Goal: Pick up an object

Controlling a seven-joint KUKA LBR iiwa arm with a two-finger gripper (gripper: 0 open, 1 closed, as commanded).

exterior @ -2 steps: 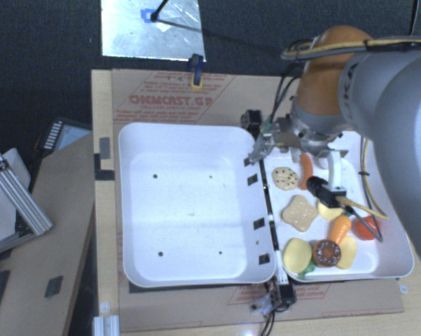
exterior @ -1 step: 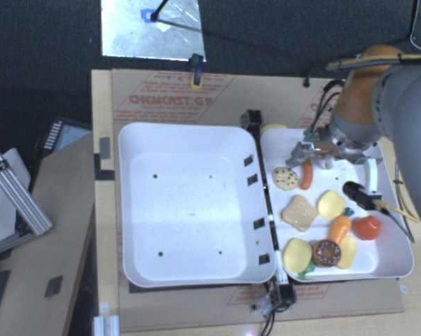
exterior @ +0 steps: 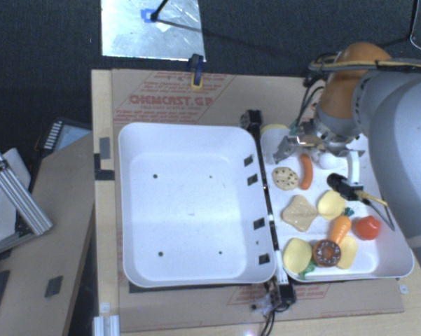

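Observation:
The right bin [exterior: 399, 261] holds several toy foods. A chocolate-chip cookie [exterior: 285, 178] and an orange-red sausage [exterior: 306, 171] lie near its back left, with a white egg [exterior: 327, 159] beside them. Further forward are a tan bread slice [exterior: 299, 213], a yellow lemon [exterior: 330, 204], a carrot [exterior: 340, 228], a red tomato [exterior: 366, 227], a chocolate donut [exterior: 327, 253] and a yellow fruit [exterior: 298, 255]. My gripper [exterior: 291, 146] hangs low over the bin's back left corner, just above the cookie and the sausage's far end. A pale yellow piece [exterior: 273, 129] sits behind it.
The left bin [exterior: 123, 140] stands beside the right one, parted by a black-clipped rim [exterior: 263, 180]. Both rest on cardboard [exterior: 168, 98]. A foil sheet [exterior: 150, 19] and a blue-yellow clamp [exterior: 196, 67] lie behind. The grey arm [exterior: 399, 138] covers the right bin's back right.

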